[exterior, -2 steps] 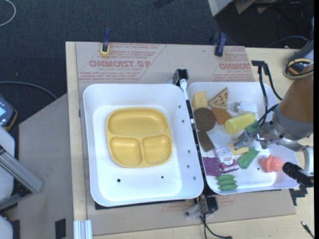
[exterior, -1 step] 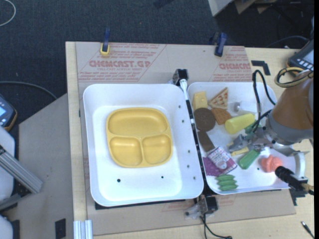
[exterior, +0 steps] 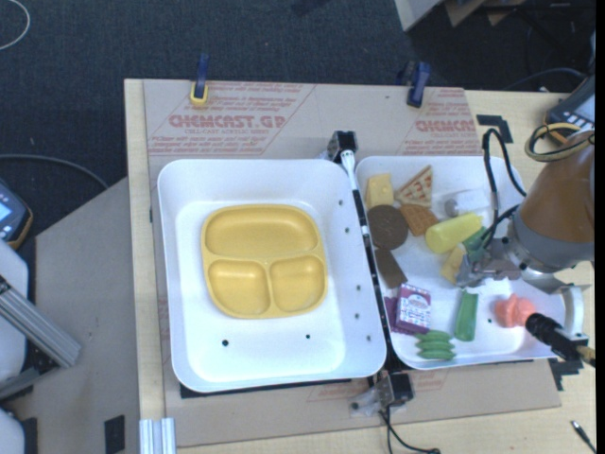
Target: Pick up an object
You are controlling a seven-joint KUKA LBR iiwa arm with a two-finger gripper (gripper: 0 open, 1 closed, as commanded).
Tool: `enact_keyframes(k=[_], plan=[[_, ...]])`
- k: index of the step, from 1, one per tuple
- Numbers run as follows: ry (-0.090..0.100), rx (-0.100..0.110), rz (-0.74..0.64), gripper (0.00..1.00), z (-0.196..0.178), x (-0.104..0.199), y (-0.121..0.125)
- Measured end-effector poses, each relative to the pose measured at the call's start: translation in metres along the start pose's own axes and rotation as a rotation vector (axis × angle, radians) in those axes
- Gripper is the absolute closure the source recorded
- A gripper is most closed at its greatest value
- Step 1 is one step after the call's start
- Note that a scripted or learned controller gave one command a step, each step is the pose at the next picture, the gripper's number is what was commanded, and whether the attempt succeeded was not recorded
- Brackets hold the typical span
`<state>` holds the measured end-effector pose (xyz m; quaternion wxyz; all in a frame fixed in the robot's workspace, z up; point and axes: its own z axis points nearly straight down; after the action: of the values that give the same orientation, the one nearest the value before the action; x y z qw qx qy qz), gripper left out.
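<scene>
Plywood bench (exterior: 284,112), two white bins. Gripper (exterior: 470,270) low in right bin (exterior: 492,348) beside yellow block (exterior: 452,233); finger state unreadable. Advisable: centre over one item, avoid neighbours.

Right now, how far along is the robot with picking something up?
Done: the arm has reached into the right bin, with the end effector low among the toys beside the yellow block. In hand: nothing visibly lifted; the grasp is hidden. Left: securing and raising an object. The green stick, pink toy and brown disc lie in the bin.
</scene>
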<state>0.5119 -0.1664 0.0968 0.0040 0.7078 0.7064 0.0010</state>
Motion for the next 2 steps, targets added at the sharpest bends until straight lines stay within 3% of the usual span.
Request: enact_keyframes(k=[2], plan=[[0.001, 0.000, -0.003, 1.00, -0.110, 0.001, -0.009]])
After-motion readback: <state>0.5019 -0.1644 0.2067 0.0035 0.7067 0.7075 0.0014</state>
